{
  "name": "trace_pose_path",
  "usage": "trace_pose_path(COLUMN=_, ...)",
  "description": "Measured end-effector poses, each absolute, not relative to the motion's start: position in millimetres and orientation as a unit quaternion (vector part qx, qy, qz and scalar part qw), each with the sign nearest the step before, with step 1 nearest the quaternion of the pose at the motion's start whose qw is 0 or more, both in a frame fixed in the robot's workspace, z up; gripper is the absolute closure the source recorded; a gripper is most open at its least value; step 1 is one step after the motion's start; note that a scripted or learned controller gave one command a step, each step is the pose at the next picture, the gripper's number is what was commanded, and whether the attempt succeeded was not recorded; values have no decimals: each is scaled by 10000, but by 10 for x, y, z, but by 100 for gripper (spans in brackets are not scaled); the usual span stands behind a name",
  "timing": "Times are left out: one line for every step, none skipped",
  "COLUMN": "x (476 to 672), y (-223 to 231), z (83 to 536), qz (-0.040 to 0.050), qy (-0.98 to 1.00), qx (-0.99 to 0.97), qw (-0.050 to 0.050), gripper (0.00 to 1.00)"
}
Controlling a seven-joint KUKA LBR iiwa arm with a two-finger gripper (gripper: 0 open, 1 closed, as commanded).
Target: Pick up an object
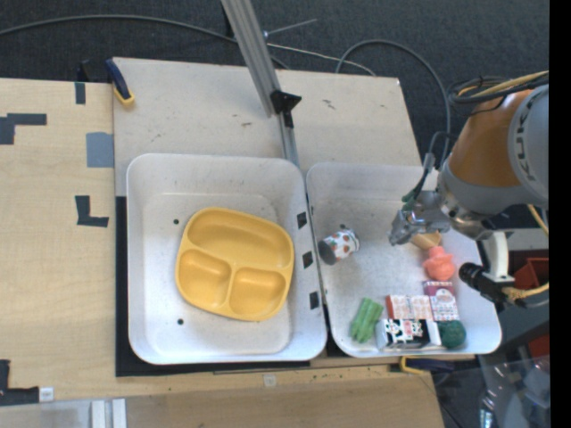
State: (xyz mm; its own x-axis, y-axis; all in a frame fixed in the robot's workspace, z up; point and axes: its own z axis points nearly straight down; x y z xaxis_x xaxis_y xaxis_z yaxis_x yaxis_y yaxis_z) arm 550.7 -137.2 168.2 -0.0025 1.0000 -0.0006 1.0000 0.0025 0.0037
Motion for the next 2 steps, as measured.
trace_pose_path(x=5520, y=-1369, z=2133, qz=10, qy=7078, qx=7064, qw=17, gripper=100)
trace_pose_path(x=5410, y=-747, z=2159, qz=2, qy=7098, qx=7044, qw=-18, gripper=100)
